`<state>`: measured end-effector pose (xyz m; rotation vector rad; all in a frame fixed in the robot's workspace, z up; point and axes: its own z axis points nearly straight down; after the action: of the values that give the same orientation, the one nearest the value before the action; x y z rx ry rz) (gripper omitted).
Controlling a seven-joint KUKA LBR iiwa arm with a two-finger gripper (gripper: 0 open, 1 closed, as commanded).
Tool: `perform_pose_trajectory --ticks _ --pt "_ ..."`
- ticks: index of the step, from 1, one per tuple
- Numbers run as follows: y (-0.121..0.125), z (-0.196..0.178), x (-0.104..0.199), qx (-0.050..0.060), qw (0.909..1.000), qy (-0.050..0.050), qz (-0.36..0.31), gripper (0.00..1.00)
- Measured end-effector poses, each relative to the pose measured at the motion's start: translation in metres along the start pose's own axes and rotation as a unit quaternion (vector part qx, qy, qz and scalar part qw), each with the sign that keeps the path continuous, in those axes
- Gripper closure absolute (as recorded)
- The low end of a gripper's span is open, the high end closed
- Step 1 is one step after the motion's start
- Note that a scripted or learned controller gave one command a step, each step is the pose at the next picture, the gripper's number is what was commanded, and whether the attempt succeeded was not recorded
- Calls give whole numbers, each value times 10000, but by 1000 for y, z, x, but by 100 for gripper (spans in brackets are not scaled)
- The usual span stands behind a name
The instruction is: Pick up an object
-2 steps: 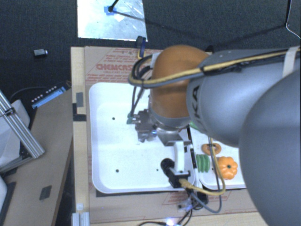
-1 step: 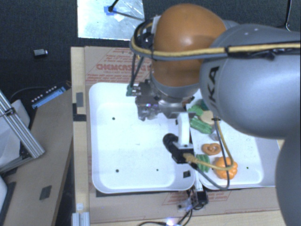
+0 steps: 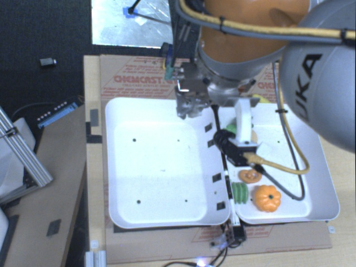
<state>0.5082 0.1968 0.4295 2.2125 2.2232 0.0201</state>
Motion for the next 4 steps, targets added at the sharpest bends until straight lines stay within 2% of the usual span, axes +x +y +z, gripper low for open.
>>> perform_pose_trajectory --ticks 1,2,3,4 --pt "-23 1 40 57 10000 -17 -17 100" --pt "-6 2 37 50 10000 -24 19 100" --pt "39 -22 32 31 10000 -22 27 100" --pt "101 -26 -7 42 10000 -34 45 100"
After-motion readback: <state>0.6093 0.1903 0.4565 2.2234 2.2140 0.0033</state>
